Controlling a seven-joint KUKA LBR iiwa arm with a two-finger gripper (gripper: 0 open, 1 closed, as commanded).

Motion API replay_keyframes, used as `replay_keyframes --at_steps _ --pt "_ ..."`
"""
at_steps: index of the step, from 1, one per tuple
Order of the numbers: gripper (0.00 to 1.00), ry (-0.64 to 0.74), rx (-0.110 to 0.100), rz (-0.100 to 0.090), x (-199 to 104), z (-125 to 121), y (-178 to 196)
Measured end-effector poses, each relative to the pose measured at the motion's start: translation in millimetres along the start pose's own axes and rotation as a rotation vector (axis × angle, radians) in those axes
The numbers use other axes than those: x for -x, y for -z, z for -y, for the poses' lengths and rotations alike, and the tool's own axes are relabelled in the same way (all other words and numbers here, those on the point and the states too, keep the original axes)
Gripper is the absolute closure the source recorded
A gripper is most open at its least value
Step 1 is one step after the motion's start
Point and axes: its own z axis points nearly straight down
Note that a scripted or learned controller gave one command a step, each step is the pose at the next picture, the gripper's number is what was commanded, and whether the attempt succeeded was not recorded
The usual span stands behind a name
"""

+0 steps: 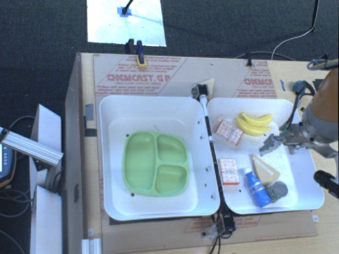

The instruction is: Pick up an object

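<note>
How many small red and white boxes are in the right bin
2. One red and white box lies near the bin's back left, beside the bananas. The other lies at the front left, next to the blue bottle. None seems hidden.

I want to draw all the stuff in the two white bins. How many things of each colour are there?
Green: 1, the divided plate
Yellow: 1, the banana bunch
Blue: 1, the bottle
Red-and-white: 2, one packet near the bananas, one box near the bottle
Tan: 1, the wedge
Grey: 1, the round thing
Total: 7
</note>
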Motion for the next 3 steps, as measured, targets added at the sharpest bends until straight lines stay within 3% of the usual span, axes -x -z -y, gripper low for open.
replay_keyframes --at_steps 1,2,3 --pt "0.00 0.000 -0.001 -0.001 -58.2 18.2 -47.3" --pt "0.00 -0.001 0.007 -0.001 -31.3 12.5 -120.7" --pt "0.00 0.000 0.014 0.005 2.6 -64.4 -121.4"
